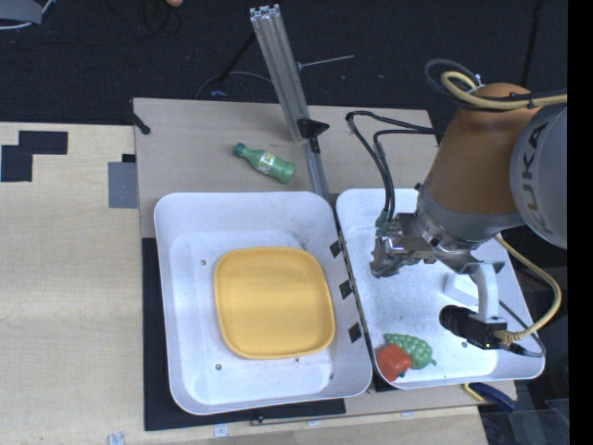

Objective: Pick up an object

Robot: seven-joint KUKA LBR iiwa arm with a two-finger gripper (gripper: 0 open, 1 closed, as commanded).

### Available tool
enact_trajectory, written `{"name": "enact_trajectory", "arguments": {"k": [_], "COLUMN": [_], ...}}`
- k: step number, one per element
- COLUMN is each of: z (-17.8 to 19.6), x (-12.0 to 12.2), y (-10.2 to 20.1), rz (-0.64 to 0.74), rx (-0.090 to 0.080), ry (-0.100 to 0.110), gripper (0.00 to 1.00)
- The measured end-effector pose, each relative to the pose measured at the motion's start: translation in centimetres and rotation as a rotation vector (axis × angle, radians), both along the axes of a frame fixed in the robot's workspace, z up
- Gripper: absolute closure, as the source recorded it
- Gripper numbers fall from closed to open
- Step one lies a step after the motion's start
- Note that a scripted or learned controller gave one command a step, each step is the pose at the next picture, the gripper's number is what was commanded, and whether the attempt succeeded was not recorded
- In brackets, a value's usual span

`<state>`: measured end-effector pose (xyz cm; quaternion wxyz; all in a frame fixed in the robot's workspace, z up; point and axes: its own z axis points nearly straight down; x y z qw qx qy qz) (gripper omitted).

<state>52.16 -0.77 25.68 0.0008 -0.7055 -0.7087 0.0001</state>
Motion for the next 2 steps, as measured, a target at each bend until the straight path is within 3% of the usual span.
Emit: {"name": "enact_trajectory", "arguments": {"k": [1, 2], "z": [-0.1, -2.6], "x": [-0.5, -1.0], "y": [4.6, 9.9], "rz": [-0.001, -0.001], "rx": [0.000, -0.001], "ry": [0.000, 0.002], "gripper": [1.00, 1.00]}}
